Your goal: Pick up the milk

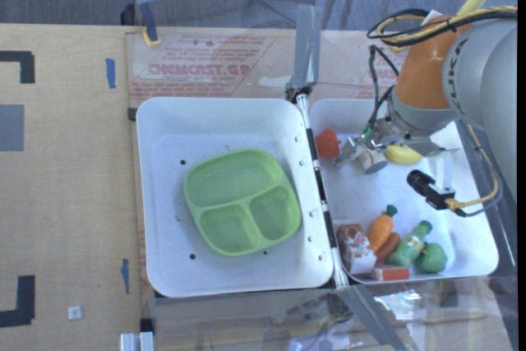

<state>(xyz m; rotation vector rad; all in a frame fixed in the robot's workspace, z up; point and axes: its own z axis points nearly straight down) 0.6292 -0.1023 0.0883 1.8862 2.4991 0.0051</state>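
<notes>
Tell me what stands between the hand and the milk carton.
Nothing visible does. The hand hovers near the top of the right bin; the milk carton lies at the bin's lower left, bare floor between, with the carrot beside it.

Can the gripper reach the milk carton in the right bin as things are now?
Probably yes: the milk stands at the bin's near left corner, open from above. The carrot lies close beside it, which may crowd the gripper.

Plate (242,201) in left bin (164,123) — milk (357,247) in right bin (485,247)
</notes>
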